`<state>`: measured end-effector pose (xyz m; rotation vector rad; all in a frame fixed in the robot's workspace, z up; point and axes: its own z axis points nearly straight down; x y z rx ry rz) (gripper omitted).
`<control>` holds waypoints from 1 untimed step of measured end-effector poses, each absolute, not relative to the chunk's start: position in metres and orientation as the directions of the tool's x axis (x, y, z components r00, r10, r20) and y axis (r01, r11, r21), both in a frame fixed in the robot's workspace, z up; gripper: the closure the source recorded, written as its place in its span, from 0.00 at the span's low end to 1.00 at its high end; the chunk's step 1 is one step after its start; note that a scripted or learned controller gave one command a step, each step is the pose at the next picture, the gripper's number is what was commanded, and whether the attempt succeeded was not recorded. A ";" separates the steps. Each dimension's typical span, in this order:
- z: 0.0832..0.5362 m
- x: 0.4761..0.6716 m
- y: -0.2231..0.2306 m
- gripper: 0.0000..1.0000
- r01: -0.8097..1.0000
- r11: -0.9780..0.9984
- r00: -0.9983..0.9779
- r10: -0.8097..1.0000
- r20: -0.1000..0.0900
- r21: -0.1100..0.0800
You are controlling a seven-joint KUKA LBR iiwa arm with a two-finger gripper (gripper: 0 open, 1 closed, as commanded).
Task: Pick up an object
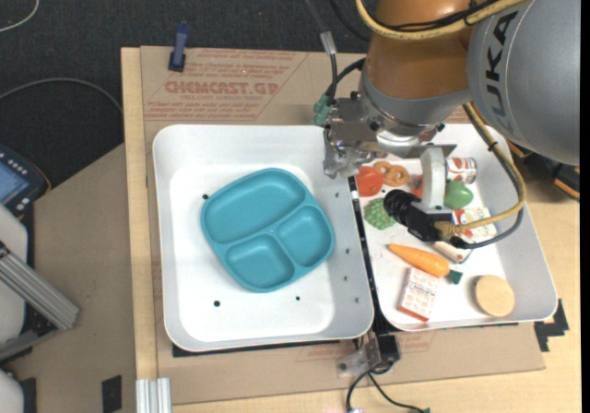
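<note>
Camera view: the gripper [406, 155] hangs over the right bin [535, 264], whether spread or closed I cannot tell. Pickable toys crowd below: carrot [419, 259], red tomato [369, 181], round biscuit [493, 295]. Best descend straight on one loose piece; the bin walls sit close.

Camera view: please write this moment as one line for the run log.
arm: over right bin top-left | gripper: near divider, fingers unclear | held: nothing seen | left bin: blue divided plate | right bin: carrot, round biscuit, other toy food
</note>
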<state>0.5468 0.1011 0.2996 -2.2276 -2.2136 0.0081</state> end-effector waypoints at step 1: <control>0.377 0.490 0.104 1.00 1.000 0.002 -0.002 1.000 0.002 0.006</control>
